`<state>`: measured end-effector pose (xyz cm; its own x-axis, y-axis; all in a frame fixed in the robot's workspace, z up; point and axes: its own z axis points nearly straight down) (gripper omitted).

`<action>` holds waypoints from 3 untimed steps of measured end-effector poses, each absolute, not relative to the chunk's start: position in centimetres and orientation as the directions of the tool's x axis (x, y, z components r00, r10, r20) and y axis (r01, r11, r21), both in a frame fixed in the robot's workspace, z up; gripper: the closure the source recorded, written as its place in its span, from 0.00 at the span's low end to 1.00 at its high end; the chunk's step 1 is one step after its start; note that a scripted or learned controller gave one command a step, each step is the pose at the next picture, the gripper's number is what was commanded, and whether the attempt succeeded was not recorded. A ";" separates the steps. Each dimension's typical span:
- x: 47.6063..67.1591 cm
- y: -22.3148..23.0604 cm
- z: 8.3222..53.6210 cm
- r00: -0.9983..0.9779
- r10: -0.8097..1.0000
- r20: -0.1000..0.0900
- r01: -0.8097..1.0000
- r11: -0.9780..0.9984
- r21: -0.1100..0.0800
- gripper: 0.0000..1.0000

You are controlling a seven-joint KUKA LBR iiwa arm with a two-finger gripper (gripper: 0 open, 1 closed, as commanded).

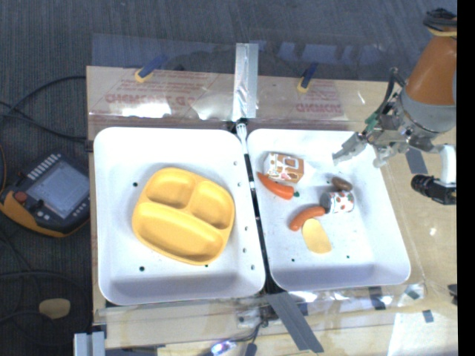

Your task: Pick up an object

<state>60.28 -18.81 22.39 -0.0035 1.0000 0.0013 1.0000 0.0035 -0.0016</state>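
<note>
Hovering tool (365, 148), parted fingers empty, toy mushroom (341, 199) just below-left

Both bins look like smooth white plastic: the left bin (111, 221) has a soft sheen, and the right bin (371, 258) catches glare along its rim. The yellow tray (184, 215) is glossy moulded plastic with 3 rounded compartments. The sausage (306, 216) and the carrot (276, 188) look like shiny toy plastic, while the pale yellow piece (317, 236) appears more matt. The bench (430, 228) shows a matt, light wood-like surface. A clear film sheet (178, 95) at the back is crinkled and reflective. The divider post (246, 80) looks like brushed metal. The floor (44, 43) has a rough dark carpet texture.
</note>
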 end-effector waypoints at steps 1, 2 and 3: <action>59.0 -17.4 10.8 0.203 0.979 -0.004 0.979 -0.203 0.000 0.00; 56.6 -18.9 9.2 0.308 0.951 -0.001 0.951 -0.308 0.016 0.00; 56.7 -18.7 10.3 0.305 0.952 0.003 0.952 -0.305 0.018 1.00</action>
<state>56.75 -18.73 10.25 0.3054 0.9522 0.0027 0.9521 -0.3054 0.0176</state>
